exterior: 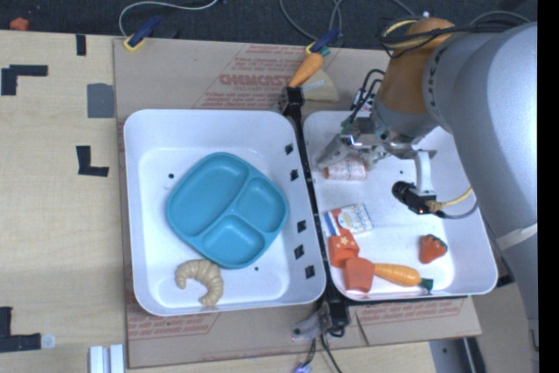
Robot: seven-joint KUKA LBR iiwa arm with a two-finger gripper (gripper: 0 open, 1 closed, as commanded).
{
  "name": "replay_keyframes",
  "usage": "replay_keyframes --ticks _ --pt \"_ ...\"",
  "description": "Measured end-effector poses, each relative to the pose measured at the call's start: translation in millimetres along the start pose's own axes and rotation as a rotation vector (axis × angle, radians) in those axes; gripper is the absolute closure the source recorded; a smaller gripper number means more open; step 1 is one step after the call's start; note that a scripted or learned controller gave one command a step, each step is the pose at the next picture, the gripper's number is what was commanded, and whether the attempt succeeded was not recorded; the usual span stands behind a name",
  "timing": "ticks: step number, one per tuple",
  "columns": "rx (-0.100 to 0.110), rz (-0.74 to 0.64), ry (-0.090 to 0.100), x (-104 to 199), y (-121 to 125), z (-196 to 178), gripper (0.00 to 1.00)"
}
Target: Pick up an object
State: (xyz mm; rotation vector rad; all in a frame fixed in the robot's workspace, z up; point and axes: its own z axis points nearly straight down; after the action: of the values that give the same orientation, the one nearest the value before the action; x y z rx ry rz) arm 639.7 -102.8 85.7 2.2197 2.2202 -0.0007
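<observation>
Camera view is showing you the hand (356, 141) hanging over the right bin's (467, 271) far-left corner, directly above a small white-and-red packet (347, 171) whose long axis is running left-right; grip state I cannot tell.

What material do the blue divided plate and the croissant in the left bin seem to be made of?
The blue divided plate looks like molded plastic: one even colour, a smooth, slightly matte surface, rounded compartment ridges. The croissant seems to be a plastic or rubber toy rather than pastry: uniform pale tan, smooth ridged segments, no crumbs. The view cannot settle hard or soft.
</observation>
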Motion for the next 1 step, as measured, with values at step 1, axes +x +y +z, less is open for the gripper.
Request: replay_keyframes --ticks 1 --pt "0.005 -0.001 -0.001 8.0 27.9 0.7 0.0"
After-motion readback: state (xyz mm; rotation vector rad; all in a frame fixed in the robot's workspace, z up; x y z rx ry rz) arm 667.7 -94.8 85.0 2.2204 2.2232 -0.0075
